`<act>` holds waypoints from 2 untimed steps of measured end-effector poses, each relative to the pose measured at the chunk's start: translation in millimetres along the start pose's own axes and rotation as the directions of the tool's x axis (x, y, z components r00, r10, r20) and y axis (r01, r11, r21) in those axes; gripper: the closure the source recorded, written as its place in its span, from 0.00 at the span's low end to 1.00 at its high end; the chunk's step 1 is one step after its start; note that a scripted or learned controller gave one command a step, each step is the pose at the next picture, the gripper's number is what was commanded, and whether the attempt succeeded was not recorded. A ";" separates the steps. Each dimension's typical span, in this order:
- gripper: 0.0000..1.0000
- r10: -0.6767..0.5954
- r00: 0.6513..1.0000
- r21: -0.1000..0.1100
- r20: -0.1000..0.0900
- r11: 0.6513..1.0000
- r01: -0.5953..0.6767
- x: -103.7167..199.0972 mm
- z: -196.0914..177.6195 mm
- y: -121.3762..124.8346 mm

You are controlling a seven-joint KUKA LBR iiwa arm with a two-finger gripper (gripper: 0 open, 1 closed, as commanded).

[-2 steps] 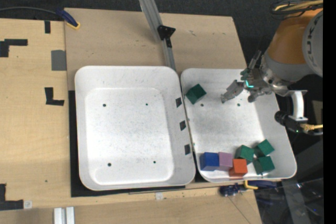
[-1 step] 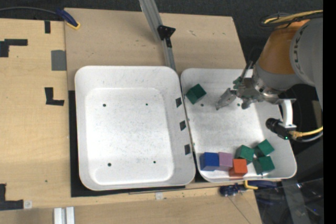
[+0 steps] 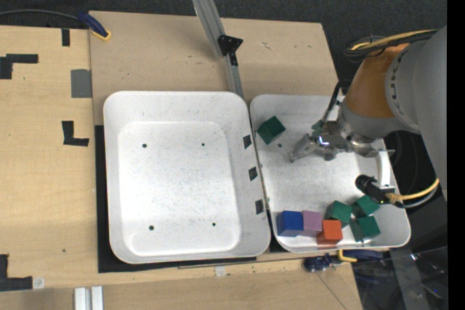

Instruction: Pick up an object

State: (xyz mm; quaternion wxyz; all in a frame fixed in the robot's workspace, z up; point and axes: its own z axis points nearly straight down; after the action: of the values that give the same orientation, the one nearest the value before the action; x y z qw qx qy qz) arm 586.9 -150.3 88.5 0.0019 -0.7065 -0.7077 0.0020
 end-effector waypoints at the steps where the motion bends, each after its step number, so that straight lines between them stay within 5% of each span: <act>1: 1.00 -0.001 1.000 -0.003 0.000 1.000 0.001 0.8 -12.6 1.0; 2: 1.00 0.000 1.000 -0.010 0.001 1.000 0.000 0.1 -75.8 -0.4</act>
State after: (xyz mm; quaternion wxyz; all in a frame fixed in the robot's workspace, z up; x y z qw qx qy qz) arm 586.9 -150.2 164.3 -0.0020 -0.7067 -0.7075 -0.0012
